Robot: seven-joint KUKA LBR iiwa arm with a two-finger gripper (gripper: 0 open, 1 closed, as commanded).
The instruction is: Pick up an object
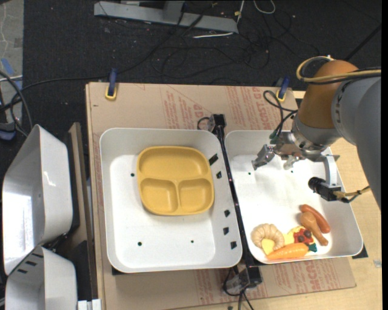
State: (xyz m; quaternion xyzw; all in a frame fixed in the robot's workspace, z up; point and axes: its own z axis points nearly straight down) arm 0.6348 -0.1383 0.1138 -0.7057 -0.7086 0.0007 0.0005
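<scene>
Dark speckled floor point(54, 42) strewn with black cables point(151, 57). Cardboard sheet point(176, 100) over the bench top, held by yellow clamps point(111, 91) along far edge. Grey metal bar point(163, 17) near top. White containers point(30, 187) at left.

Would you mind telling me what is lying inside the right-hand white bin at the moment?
In the right bin, toy food is heaped at the near corner: a sausage, a carrot and a pale shrimp-like piece. Smaller pieces are partly covered. The gripper hovers over the far end.
</scene>
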